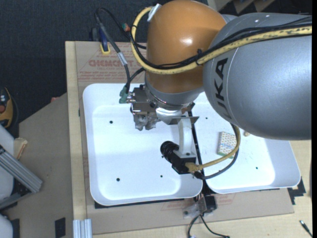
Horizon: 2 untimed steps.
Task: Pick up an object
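Grey metal gripper (143,119) hangs over the shallow white left bin (114,157) (open or closed: cannot tell); a pale speckled flat rectangle (227,143) lies at its three o'clock.

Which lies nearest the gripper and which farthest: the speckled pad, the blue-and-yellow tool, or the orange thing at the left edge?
From the gripper:
1. Speckled pad, in the right bin, and blue-and-yellow tool, beyond the bins: too close to call.
2. Orange thing, far left: farthest.
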Available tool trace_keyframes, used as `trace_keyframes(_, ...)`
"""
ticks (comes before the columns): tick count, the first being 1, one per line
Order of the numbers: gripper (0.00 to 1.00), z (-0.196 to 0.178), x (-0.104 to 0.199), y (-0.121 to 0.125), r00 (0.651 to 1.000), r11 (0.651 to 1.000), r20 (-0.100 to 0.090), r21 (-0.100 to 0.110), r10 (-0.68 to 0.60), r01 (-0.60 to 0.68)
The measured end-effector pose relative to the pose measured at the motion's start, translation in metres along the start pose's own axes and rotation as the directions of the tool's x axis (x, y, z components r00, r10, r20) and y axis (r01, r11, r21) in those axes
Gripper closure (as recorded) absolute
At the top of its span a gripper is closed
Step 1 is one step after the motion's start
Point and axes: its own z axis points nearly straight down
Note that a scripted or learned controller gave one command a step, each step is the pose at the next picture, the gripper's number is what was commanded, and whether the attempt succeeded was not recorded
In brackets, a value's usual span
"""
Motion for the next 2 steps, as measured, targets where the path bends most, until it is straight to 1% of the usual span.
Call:
trace_keyframes(1,1.00,-0.021,0.016,-0.011,1.000,1.000,-0.005,-0.014,0.000,0.000)
trace_keyframes(2,1.00,0.039,0.015,-0.015,1.000,1.000,0.000,-0.004,0.004,-0.004)
